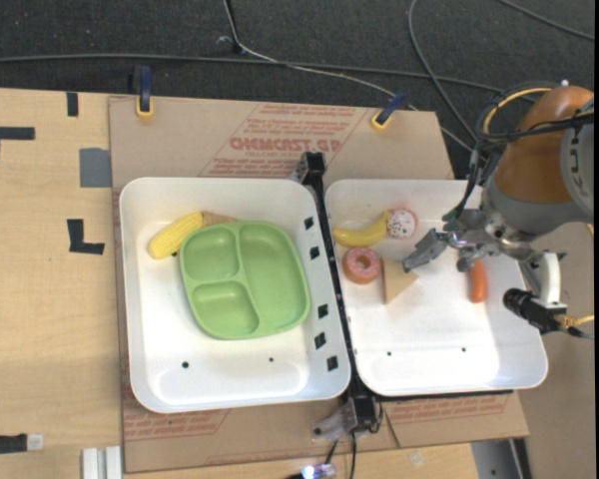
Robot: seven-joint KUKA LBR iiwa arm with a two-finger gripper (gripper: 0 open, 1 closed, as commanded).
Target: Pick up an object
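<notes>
In the right bin point(449, 357) lie a yellow banana point(359, 234), a pink and white ball point(401, 223), a pink donut point(361, 265), a tan cheese wedge point(399, 286) and an orange carrot point(476, 284). My gripper point(444, 256) hangs over the middle of this bin, between the wedge and the carrot. It is open, one grey finger point(419, 254) pointing left toward the wedge, and nothing sits between the fingers. The grey and orange arm point(539, 168) comes in from the right.
The left bin point(160, 367) holds a green divided plate point(245, 277) and a yellow corn cob point(175, 235) at its far left. A black divider point(324, 267) separates the bins. The front half of the right bin floor is bare white.
</notes>
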